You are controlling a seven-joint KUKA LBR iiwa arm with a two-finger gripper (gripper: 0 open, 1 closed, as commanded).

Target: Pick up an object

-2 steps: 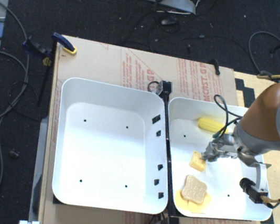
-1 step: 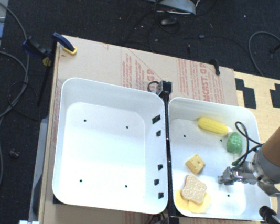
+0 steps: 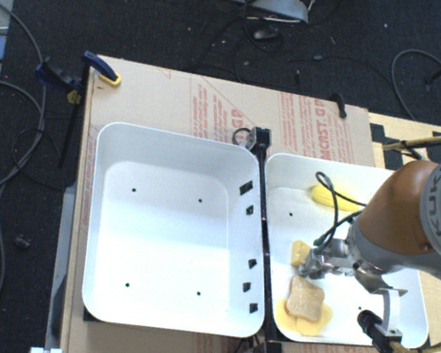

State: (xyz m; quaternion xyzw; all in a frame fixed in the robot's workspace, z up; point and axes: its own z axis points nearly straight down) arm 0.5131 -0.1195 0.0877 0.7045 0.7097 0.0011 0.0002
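Your arm [image 3: 415, 217] reaches in from the right of the frame and hangs over the right bin [image 3: 417, 301], in the lower right. Its gripper [image 3: 316, 263] sits low, just above a tan, bread-like piece [image 3: 305, 299] that lies on a pale yellow flat piece [image 3: 315, 321] near the bin's lower edge. You cannot tell from this slant whether the jaws are open or closed, and nothing shows between them, so do not count anything as held.

To do the pick well, I'd centre the jaws over the tan piece and come straight down; it looks soft and flat, so a shallow grip could slip off. A small yellow bit [image 3: 300, 252] lies just beside the gripper, and a yellow banana-like thing [image 3: 324, 195] lies toward the bin's upper part, well apart.

Mind the divider where the two bins meet, just left of the target; the tan piece is near it and near the bottom rim. The left bin [image 3: 104, 194] offers wide open room if you carry something across. Cables trail beside the wrist; keep them free of the rim.
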